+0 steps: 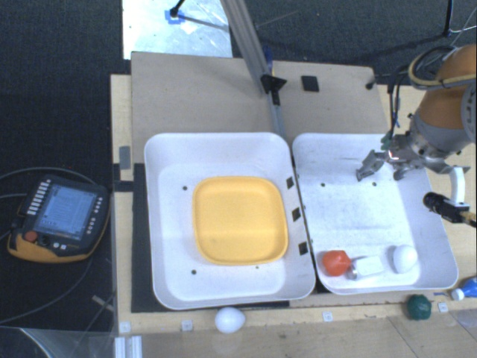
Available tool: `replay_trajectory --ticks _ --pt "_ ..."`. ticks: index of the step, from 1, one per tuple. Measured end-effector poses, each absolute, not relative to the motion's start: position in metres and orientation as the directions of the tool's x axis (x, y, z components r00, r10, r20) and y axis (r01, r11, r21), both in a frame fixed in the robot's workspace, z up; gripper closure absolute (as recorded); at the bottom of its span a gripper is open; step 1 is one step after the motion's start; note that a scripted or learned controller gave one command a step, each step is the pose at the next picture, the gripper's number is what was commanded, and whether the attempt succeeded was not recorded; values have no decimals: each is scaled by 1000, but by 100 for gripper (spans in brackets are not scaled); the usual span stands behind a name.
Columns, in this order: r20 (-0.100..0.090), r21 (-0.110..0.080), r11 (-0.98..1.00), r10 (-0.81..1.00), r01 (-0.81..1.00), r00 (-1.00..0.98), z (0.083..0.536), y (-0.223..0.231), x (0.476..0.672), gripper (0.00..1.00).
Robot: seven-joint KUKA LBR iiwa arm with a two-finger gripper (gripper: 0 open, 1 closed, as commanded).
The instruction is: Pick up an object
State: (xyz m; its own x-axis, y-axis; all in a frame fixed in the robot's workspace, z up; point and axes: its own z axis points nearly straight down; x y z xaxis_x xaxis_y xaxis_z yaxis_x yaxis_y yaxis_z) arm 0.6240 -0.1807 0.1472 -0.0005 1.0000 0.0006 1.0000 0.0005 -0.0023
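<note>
The claw (386, 164) hangs over the far part of the right bin (350, 207), near its far right corner, and its two grey fingers are spread apart with nothing between them, so it is open and carries nothing. The bin floor directly under it is bare. The things it could pick up all lie along the near wall of the same bin, well apart from the claw and toward the camera: an orange-red object (335, 262) at the left, a small white oblong piece (365, 266) just beside it, perhaps touching it, and a white ball (405, 257) at the right. The white ball lies most nearly in line below the claw, while the orange-red object is further toward the left bin (160, 200). The oblong piece has its long axis roughly along the near wall, left to right in the view. In my judgement the coming move must bring the claw toward the near wall and then down, and the closeness of these things to the wall may make the grasp difficult. A yellow square plate (240, 219) sits in the middle of the left bin. On the worktop (194, 95), outside the bins, rest a white egg-shaped thing (229, 320) and a dark green ball (418, 306).
</note>
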Motion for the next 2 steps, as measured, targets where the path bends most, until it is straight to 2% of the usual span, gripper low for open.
replay_trajectory --ticks 1,2 --pt "1 -3 0 1000 1000 0 95 -180 623 0" --pt "-1 3 0 1000 1000 0 108 -181 625 100"
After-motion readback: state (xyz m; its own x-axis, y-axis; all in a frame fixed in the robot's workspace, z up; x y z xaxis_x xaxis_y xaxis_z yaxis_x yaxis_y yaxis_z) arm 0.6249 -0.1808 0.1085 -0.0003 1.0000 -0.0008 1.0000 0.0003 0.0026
